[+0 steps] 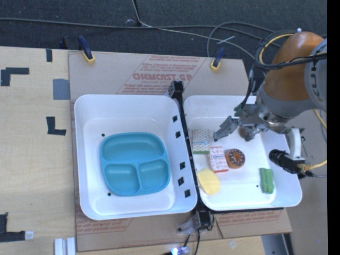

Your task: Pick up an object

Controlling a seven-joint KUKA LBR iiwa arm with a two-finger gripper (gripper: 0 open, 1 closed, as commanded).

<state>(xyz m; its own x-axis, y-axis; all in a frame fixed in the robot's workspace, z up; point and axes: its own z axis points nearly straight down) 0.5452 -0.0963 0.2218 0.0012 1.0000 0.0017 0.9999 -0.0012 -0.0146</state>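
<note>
Gripper [234,129] hovers over right bin [289,198] (near centre), apparently empty.

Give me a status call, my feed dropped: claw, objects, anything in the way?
Claw open, holding nothing, above right bin. Red-and-white packet, donut, yellow piece, green piece lie loose below. Nothing blocking.

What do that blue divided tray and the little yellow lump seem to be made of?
The blue divided tray looks like moulded plastic with a smooth, slightly glossy finish: even colour, rounded compartment walls. The yellow lump seems soft, perhaps foam or rubbery plastic, going by its matte, rounded shape, though the view leaves that open.
</note>
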